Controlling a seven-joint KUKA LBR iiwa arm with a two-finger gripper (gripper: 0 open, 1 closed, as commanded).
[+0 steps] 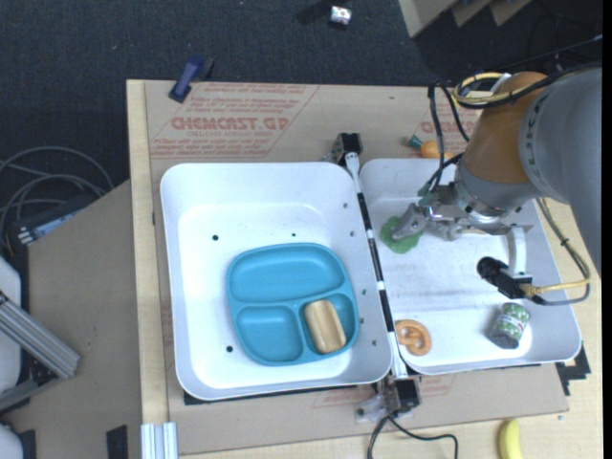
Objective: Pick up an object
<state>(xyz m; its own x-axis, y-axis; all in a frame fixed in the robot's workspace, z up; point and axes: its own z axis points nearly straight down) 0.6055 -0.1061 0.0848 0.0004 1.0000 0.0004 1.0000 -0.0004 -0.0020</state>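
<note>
My gripper point(422, 220) hangs over the upper left part of the right bin point(449, 357), at the end of the grey arm with its orange band point(497, 142). A small green object point(399, 236) lies on the bin floor just below and left of the gripper, touching or nearly touching it. A brown pretzel-shaped piece point(413, 337) sits at the bin's front left. A small green and white can point(511, 324) stands at the front right. Whether anything is held cannot be made out.
The left bin point(191, 256) holds a blue divided plate point(277, 280) with a tan cylinder point(324, 325) in its lower right compartment. A black part with a yellow cable point(499, 273) hangs from the arm above the right bin. Clips point(348, 147) join the bins.
</note>
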